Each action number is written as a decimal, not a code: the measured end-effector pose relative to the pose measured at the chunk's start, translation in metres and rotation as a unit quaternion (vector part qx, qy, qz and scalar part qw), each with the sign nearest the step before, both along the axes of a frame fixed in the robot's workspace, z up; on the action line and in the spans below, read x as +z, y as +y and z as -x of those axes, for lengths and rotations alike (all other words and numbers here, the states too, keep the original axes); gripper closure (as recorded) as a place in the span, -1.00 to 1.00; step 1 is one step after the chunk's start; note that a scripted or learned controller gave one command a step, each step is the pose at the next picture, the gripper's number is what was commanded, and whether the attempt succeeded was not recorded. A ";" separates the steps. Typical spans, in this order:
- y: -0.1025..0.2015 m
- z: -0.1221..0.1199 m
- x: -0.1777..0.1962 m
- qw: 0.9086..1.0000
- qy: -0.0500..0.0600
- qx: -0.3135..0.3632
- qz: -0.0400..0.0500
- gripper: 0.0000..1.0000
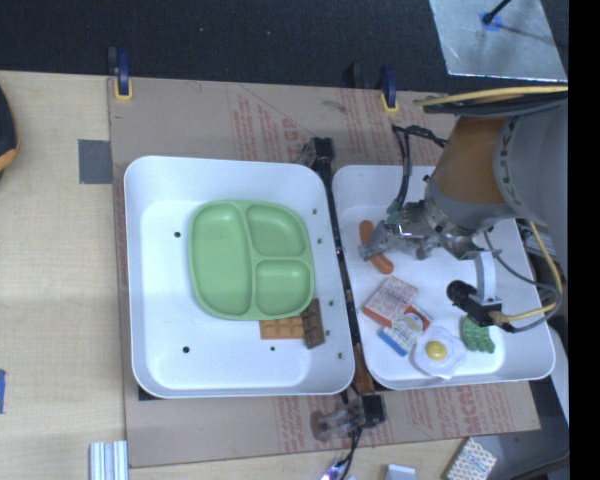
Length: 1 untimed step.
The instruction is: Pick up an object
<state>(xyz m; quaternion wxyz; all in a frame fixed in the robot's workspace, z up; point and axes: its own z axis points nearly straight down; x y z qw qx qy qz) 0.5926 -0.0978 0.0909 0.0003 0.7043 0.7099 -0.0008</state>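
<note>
- The table [50, 268], pale wood under a brown cardboard sheet [230, 118], carries two shallow white bins side by side so the arm can work over either.
- Nearest the camera, in the right white plastic bin [520, 368], lie loose small things for picking: a fried-egg toy with a yellow yolk [437, 352], a green leafy toy [477, 336], a blue-and-white packet [397, 336] and a red-and-white printed packet [390, 298].
- In the left white plastic bin [160, 358], a pale green divided plastic plate [251, 259] sits mid-bin, with an orange flat block [281, 329] and a brown block [312, 321] at its five o'clock edge.
- Farther back, the tool [392, 236] hangs low in the right bin; I cannot tell its grip state.
- Two small orange sausage-shaped toys [370, 244] lie just beside it at about nine and seven o'clock, the likeliest targets.
</note>
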 end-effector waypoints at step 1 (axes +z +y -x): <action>-0.001 0.001 0.011 1.000 0.002 0.000 0.000 1.00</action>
